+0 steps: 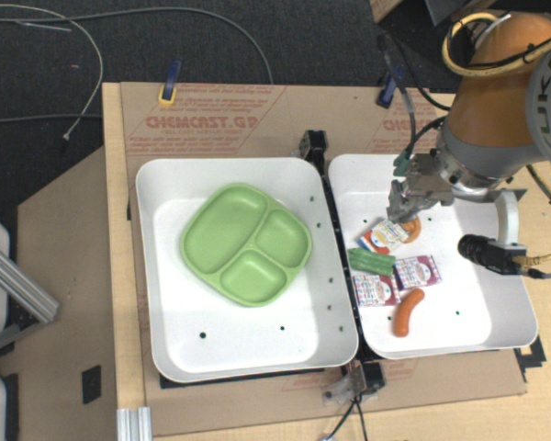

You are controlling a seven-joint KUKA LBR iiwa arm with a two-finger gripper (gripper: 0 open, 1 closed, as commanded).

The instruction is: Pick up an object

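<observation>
I am hanging my fingers over the right bin, low above a small white-and-orange packet that is lying toward ten o'clock of the bin's middle. Whether my fingers are spread or closed I cannot tell; their tips are blurring into the packet's upper edge, and nothing is visibly caught between them. The packet is heading a tight cluster: a green wrapper is lying just beside it at seven o'clock, two purple-and-white cartons are sitting below that at six, and an orange sausage is lying at the cluster's six o'clock end. In the left bin a green divided plate is resting alone. My worry is the crowding: closing here, I am likely to nip only the packet's thin edge and let it slide out, or to nudge the green wrapper along with it. The packet looks flat, so it could easily slip free on lifting.
</observation>
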